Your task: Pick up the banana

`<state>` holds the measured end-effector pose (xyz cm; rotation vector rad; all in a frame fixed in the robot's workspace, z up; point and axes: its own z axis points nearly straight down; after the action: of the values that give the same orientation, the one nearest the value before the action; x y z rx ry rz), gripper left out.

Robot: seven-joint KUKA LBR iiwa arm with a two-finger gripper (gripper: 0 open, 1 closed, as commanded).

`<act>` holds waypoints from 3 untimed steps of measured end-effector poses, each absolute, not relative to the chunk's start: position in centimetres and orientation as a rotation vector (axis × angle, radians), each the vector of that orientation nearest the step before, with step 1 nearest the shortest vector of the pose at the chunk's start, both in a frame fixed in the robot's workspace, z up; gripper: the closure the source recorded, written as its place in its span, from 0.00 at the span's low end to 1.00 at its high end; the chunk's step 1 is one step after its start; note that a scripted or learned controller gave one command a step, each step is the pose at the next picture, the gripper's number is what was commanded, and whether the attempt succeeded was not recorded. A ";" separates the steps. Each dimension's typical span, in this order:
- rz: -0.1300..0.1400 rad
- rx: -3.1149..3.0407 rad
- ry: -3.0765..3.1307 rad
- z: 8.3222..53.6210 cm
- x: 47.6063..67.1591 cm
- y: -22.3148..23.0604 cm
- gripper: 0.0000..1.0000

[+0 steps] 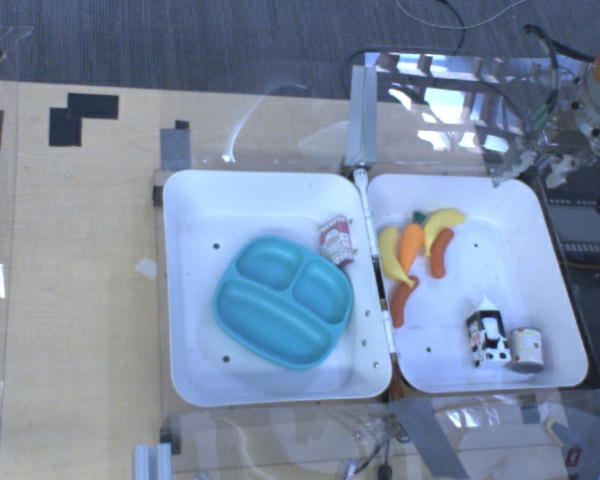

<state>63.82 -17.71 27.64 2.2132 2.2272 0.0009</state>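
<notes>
You can't tell the gripper's (525,160) state above the right bin's (550,230) corner; the banana (439,225) lies diagonally, tip upper-right.

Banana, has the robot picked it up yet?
Not yet. The banana lies in the right bin, next to the carrot and a sausage. The gripper is up by the bin's far right corner, away from the banana. Nothing looks done; reaching over, grabbing and lifting are all left.
</notes>
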 end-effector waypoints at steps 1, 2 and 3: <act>0.000 2.270 2.169 21.4 58.6 -20.6 0.00; 0.001 2.294 2.147 16.4 51.7 -17.6 0.00; 0.003 2.094 2.335 30.1 50.4 -19.1 0.00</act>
<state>50.36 -19.05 30.09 2.0943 2.3346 0.0032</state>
